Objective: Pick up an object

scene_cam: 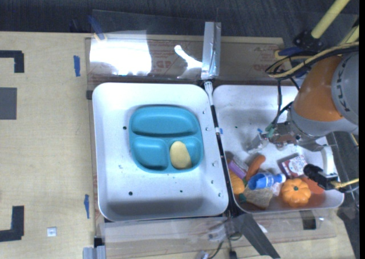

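White bins (108,138): two. Blue tray (165,138): one. Fingers (272,136) state unclear.

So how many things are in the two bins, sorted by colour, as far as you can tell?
Blue: 2, divided tray, bottle
Yellow: 1, potato-like lump
Orange: 3, pumpkin, carrot, partly hidden piece
Red-white: 1, packet
Total: 7 clearly visible

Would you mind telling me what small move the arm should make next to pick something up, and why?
Probably lower the gripper slightly toward the carrot. The gripper hangs over the right bin, just above the pile, and the carrot lies nearest it, on top and unobstructed.
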`<action>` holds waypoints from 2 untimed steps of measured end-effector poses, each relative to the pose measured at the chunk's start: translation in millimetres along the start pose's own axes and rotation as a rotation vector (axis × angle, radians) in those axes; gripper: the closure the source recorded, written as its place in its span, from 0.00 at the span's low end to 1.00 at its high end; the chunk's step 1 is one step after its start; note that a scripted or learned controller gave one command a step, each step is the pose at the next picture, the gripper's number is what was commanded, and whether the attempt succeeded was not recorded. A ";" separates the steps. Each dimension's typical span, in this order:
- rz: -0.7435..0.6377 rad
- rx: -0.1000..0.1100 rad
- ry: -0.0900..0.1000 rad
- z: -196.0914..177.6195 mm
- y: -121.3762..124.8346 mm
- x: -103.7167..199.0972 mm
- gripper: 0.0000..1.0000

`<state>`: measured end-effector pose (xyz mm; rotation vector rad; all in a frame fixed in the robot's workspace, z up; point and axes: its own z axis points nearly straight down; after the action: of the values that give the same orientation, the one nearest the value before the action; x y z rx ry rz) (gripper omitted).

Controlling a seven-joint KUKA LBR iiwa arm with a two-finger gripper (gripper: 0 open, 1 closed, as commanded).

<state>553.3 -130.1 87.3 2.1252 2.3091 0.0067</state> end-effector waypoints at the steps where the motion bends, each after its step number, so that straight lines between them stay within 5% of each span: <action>1: 0.035 0.001 0.000 -0.8 -70.2 31.6 0.00; 2: 0.066 -0.001 -0.003 -0.2 -20.2 33.2 0.00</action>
<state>530.4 -98.7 87.4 2.1982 2.2357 0.0044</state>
